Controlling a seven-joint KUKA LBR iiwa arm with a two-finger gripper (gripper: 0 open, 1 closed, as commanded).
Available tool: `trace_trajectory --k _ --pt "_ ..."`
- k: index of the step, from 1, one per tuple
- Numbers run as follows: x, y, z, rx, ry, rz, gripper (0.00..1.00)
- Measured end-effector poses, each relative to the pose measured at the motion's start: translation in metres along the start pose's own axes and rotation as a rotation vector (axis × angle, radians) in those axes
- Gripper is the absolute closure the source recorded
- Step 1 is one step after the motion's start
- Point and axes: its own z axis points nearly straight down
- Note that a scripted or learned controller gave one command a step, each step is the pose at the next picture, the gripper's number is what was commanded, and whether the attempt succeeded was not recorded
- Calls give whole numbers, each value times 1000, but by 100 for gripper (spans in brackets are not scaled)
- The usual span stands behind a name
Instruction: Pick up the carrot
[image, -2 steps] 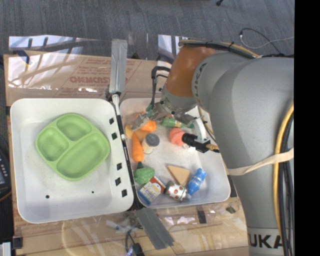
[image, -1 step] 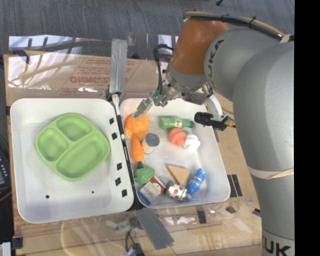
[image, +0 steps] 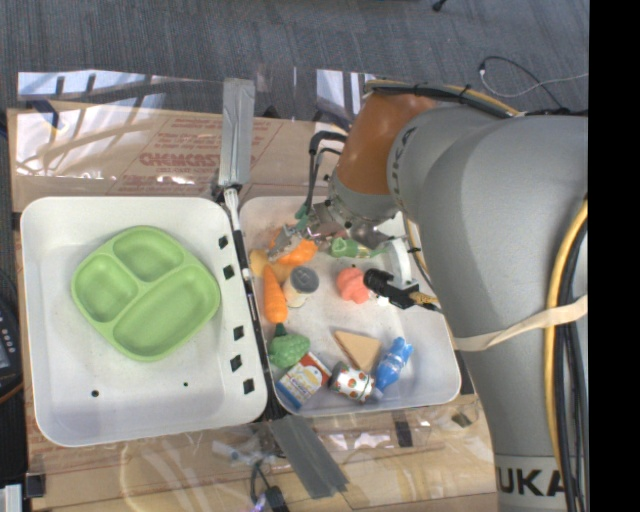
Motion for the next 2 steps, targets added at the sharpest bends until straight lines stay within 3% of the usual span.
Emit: trace_trajectory --k 1,2 --pt "2 1 -10 1 1 -6 100" --pt "23 6 -122 -5 -3 -133 100"
